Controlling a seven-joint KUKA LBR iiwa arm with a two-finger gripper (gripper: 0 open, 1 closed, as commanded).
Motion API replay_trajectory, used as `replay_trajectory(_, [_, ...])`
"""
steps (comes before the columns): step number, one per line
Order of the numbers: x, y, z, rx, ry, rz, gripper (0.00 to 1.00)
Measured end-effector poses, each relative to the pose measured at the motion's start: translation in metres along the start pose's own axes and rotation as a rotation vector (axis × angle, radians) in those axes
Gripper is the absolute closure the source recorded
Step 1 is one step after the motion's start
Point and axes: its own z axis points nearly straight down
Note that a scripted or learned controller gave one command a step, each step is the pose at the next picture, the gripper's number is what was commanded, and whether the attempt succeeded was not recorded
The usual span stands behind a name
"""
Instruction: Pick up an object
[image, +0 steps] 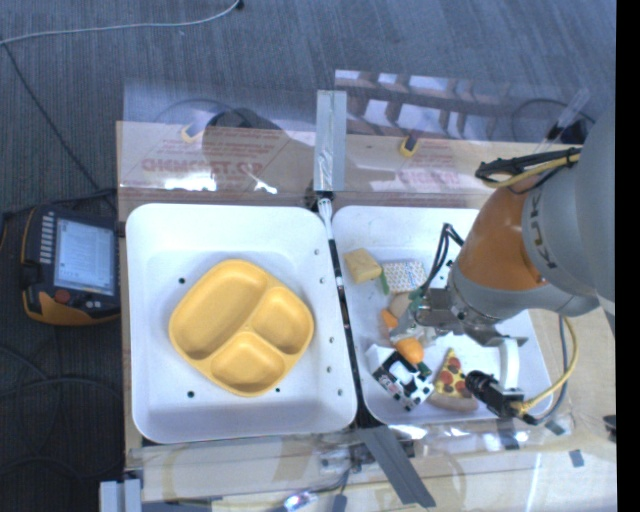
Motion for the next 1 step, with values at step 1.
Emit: replay_trajectory(1, [0.0394, -0.0102, -0.0753, -0.006, -0.004, -0.056, 1.00])
